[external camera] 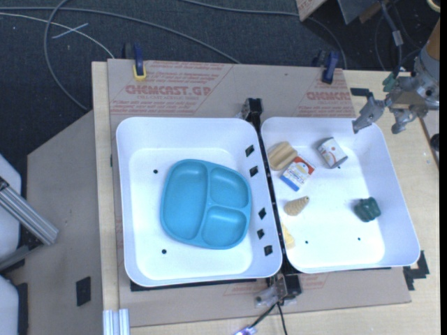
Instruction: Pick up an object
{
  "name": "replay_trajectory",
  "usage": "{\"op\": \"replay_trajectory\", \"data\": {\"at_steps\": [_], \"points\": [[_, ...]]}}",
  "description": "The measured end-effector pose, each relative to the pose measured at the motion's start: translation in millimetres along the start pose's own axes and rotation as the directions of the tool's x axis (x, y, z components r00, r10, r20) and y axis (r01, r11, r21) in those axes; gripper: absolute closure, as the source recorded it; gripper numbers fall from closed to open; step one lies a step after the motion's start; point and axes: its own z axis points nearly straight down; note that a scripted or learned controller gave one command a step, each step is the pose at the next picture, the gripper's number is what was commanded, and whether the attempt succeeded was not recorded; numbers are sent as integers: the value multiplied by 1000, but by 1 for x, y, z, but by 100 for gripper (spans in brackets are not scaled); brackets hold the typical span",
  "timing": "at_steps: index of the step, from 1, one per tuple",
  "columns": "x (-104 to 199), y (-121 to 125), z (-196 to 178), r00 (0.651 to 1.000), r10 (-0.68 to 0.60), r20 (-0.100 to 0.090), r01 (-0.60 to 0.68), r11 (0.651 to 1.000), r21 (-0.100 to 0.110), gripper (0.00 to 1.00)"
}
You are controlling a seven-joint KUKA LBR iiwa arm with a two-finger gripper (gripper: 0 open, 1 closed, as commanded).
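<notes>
The right bin [391,187] holds several small items: a tan bread-like piece [279,155], a white, blue and orange box [297,174], a small silver and white can [331,152], a tan cone-shaped piece [297,205], a dark green lump [367,209] and a small yellow bit [288,239] by the near left wall. My gripper [383,121] hangs over the bin's far right corner, open, with nothing between its fingers. The can lies nearest to it, down and to the left.
The left bin [133,187] carries a blue divided plate [206,204]. A black divider with clips [260,187] runs between the bins. Blue clamps [140,65] hold the cardboard sheet at the far edge. Cables lie on the dark floor behind.
</notes>
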Motion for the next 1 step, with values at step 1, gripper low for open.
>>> {"op": "replay_trajectory", "data": {"at_steps": [1], "points": [[0, 2, -7, 1000, -3, 3, 3, 1000, -12, 0]]}}
